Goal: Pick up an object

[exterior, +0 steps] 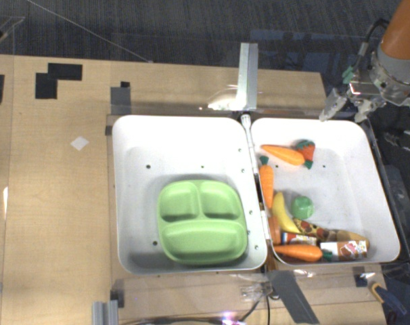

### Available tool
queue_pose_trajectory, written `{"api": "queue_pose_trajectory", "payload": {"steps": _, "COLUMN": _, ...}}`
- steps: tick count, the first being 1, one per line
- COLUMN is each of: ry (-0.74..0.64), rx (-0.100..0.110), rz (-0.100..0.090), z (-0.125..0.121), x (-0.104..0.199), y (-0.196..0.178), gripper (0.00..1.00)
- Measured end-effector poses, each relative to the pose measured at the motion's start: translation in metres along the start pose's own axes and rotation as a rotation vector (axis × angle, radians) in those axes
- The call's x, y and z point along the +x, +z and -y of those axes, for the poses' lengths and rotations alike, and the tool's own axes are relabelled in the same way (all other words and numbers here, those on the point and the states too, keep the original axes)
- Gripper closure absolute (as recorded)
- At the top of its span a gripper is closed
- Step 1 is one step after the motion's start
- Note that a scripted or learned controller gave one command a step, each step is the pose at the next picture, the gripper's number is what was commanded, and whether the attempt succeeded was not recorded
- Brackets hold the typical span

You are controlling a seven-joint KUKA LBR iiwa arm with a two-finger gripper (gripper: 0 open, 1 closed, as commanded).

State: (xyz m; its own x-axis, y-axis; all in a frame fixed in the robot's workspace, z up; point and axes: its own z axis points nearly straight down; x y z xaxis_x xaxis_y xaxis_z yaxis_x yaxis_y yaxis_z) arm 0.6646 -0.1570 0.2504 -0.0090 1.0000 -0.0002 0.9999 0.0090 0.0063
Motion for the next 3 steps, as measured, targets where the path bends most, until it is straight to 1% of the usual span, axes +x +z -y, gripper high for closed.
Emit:
{"api": "queue_pose_trajectory", "payload": {"steps": 1, "ry": -0.006, "rx": -0.003, "rz": 0.001, "z": -0.006, "x": 0.039, "y": 0.152, "gripper": 0.00}}
{"api": "queue_pose_trajectory", "payload": {"steps": 2, "ry": 0.037, "rx": -0.005, "rz": 0.000, "z": 0.027, "x": 0.067, "y": 0.160, "gripper": 0.00}}
{"api": "queue_pose_trajectory", "payload": {"steps": 3, "ry": -0.045, "rx": -0.010, "rz": 0.001, "z": 0.057, "x": 0.075, "y": 0.159, "gripper": 0.00}}
